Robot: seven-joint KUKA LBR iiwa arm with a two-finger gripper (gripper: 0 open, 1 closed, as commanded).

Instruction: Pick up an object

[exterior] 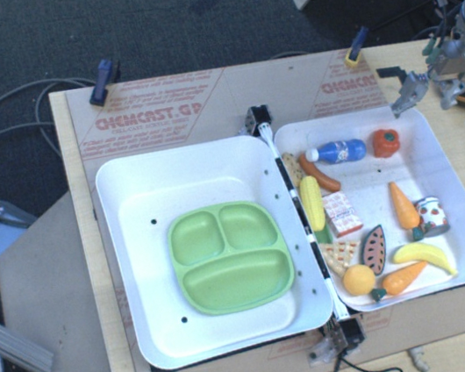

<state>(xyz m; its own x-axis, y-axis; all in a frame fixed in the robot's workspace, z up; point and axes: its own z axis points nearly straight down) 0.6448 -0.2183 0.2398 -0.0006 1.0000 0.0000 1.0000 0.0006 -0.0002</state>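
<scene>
The right bin [455, 186] holds several toy foods. A blue bottle [339, 151] and a red tomato [385, 141] lie at its far end, with a sausage [319, 171], a yellow corn cob [311, 202] and a red-and-white box [341, 212] along the left side. A carrot [403, 204], a small patterned cup [431, 217], a watermelon slice [373, 247], a banana [425, 255], an orange [358, 279] and a second carrot [400, 278] fill the near part. My gripper [426, 95] hangs above the bin's far right corner, open, with nothing between its fingers.
The left bin [136, 242] carries a green divided plate [230, 257]. A black clip [257, 117] sits where the bins meet at the back. Blue clamps [101, 81] hold the cardboard bench top. Cables lie on the floor at left.
</scene>
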